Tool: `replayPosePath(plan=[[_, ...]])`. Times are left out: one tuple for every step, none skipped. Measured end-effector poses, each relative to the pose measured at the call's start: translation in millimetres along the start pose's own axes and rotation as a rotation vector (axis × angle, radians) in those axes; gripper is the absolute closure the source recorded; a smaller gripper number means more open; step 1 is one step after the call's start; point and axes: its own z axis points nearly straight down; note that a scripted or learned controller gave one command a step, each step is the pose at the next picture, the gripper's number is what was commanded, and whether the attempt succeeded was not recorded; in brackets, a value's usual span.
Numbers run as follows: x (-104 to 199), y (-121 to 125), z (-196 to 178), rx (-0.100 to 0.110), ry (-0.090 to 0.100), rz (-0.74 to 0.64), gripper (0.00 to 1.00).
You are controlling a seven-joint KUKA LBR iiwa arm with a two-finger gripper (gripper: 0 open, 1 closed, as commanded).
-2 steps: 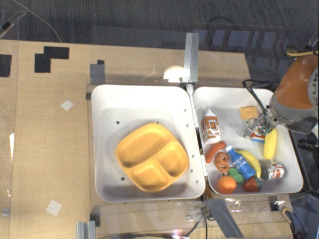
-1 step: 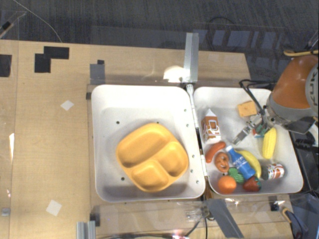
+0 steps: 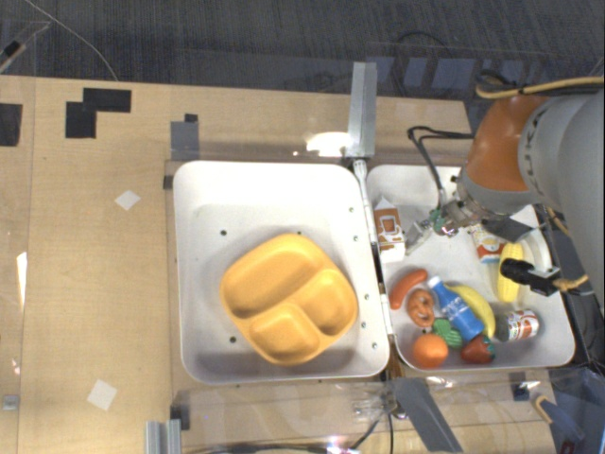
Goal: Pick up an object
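Gripper (image 3: 444, 218): seen at the end of the grey arm with the orange band (image 3: 493, 154), low over the back part of the right-hand shallow white bin (image 3: 560, 348); how far it is open cannot be told, and nothing is seen held in it.
Contact: whether the gripper touches the bin floor cannot be told; the small brown-and-white carton (image 3: 388, 232) lies just beside it, toward the left wall.
Objects for picking: all lie in the right bin, mostly toward its front.
Blue plastic bottle (image 3: 454, 311): laid flat, long axis running diagonally, one end toward the bin's front right.
Yellow banana (image 3: 477, 309): lies just behind the bottle, roughly parallel to it.
Red sausage-shaped toy (image 3: 407, 286): lies slanted, near the left wall.
Orange round fruit (image 3: 430, 350): sits at the front, near the wall.
Red-and-white can (image 3: 522, 326): lies on its side by the right wall.
Left bin (image 3: 198, 197): a yellow three-compartment plastic tray (image 3: 288, 297) rests in it, turned at a slant.
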Motion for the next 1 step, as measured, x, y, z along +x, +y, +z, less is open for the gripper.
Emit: replayPosePath(plan=[[-64.5, -15.2, 5.2, -0.003, 0.026, 0.071, 0.0]])
